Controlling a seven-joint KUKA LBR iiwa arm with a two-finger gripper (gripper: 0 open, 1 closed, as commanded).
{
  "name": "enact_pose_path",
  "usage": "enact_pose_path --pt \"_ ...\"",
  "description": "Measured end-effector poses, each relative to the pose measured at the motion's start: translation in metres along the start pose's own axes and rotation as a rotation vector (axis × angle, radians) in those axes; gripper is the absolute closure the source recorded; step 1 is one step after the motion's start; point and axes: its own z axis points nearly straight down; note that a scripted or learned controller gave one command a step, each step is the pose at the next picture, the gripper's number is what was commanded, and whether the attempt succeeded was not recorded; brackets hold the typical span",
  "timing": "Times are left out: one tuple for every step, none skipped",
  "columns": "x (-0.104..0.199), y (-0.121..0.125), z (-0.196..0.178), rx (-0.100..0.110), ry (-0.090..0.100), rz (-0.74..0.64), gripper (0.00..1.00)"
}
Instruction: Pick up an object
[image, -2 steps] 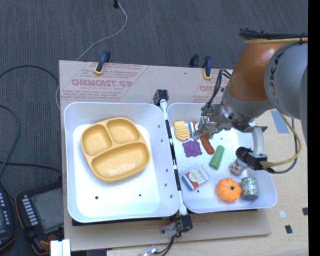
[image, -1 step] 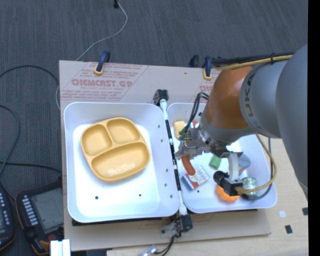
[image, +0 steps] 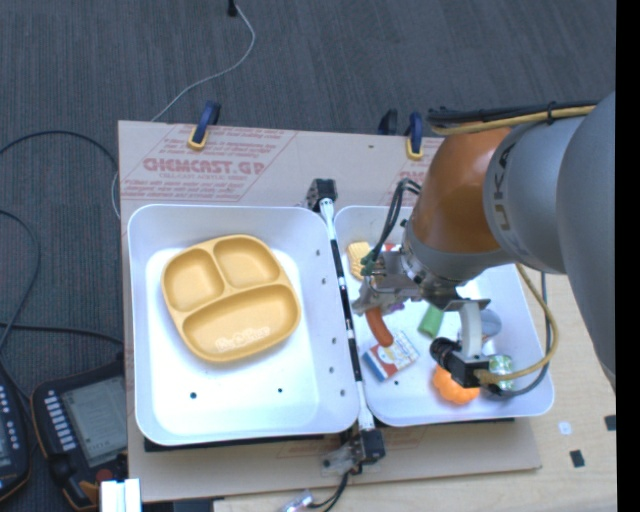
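My gripper hangs low over the left part of the right bin, under the grey and orange arm. Directly below it lies an orange-red stick-shaped object, touching or nearly touching the gripper's tip. A small red, white and blue packet lies just in front of that. A green block sits to the right, an orange ball near the front wall, and a yellow item at the bin's left wall. A grey round piece is partly hidden by the wrist.
The left bin holds a yellow divided plate with three compartments. A black-and-white divider rail runs between the bins. Blue-and-yellow clamps hold the board at the back. The arm covers the right bin's back half.
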Motion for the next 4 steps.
enact_pose_path --pt "0.000 0.001 -0.010 -0.001 0.000 0.000 1.00" --pt "0.000 0.002 -0.019 -0.001 0.000 -0.001 1.00" --pt "0.000 0.002 -0.029 -0.002 0.000 -0.001 1.00" --pt "0.000 0.003 -0.039 -0.003 0.000 -0.002 1.00"
